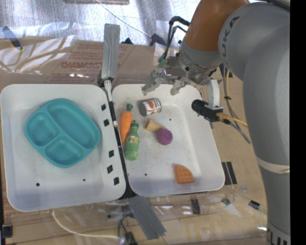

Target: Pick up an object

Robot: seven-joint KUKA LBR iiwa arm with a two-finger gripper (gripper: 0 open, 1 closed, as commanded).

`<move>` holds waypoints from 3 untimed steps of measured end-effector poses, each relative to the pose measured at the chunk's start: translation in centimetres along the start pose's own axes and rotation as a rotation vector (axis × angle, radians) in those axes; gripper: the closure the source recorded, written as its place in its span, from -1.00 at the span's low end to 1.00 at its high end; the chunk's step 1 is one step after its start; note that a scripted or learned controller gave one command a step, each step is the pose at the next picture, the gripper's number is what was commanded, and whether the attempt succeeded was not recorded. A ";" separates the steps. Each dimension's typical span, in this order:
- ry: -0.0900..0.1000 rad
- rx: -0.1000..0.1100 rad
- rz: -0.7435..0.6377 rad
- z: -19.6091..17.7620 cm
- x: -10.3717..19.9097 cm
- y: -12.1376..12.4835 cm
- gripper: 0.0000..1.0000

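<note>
Nothing is picked up yet. The hand (163, 84) hangs over the far edge of the right bin (209, 152), its fingers spread apart with nothing between them. Just below it lies the small can (150, 106), the nearest candidate; the carrot (125, 125), green bottle (132, 142), purple piece (164, 136) and waffle piece (183, 174) all rest in the bin. Descent, closing and lifting remain

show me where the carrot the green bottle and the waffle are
carrot (125, 124), camera view, middle of its orange body.
green bottle (132, 144), camera view, its label area.
waffle (183, 174), camera view, its centre.
</note>
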State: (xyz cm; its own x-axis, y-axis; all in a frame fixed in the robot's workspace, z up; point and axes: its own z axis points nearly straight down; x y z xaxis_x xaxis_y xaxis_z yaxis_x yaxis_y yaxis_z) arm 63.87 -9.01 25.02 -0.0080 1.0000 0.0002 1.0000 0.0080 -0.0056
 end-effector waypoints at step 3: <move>-0.003 -0.007 -0.442 3.1 2.4 1.9 1.00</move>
